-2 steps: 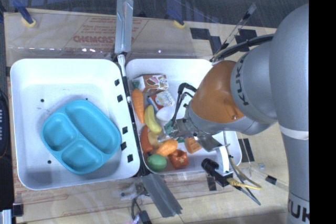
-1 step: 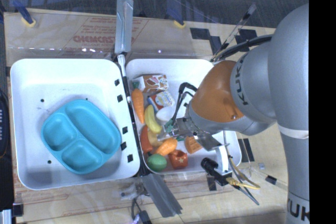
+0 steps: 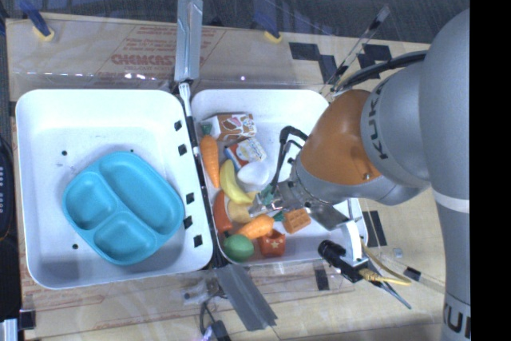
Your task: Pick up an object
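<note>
orange-banded arm reaches over the right bin [image 3: 307,101] from the right; gripper [image 3: 271,202] sits low over the toy food pile. a banana [image 3: 231,181] lies just left of it, long axis running up-down along the bin, with a carrot [image 3: 210,160] beyond, parallel. can't tell the claw's state, wrist hides it. the left bin [image 3: 48,112] holds a blue tray [image 3: 122,206].

The arm [image 3: 375,148] reaches from the right into the right bin [image 3: 263,100], over a banana [image 3: 231,181], carrots [image 3: 209,160] and tomato [image 3: 272,244]. A blue tray [image 3: 122,206] lies in the left bin [image 3: 48,116].
</note>
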Tool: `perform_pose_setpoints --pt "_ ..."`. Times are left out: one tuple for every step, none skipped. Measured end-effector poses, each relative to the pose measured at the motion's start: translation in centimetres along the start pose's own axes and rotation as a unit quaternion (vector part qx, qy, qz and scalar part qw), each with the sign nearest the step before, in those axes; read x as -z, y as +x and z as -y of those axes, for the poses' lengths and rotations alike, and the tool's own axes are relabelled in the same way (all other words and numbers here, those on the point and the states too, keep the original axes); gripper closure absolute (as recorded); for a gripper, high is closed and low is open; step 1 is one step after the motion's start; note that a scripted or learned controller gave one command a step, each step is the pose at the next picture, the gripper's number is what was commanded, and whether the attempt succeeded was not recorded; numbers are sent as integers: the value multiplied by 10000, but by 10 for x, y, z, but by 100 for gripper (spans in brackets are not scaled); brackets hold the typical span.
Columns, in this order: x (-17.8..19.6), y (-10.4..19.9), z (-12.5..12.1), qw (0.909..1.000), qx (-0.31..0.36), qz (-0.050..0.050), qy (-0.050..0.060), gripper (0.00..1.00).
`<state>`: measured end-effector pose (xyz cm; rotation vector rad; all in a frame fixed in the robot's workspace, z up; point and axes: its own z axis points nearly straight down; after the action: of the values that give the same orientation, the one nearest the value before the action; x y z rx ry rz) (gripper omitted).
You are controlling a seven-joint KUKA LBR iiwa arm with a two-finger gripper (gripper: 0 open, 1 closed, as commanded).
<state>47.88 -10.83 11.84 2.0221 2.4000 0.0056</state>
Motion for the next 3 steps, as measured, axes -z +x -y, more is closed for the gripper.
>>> perform_pose_setpoints --pt "75 22 -83 9974 725 -2 9 100" --pt "73 22 -82 9974 719 -7 32 0" --pt "-27 2 -34 9970 777 5 23 0"
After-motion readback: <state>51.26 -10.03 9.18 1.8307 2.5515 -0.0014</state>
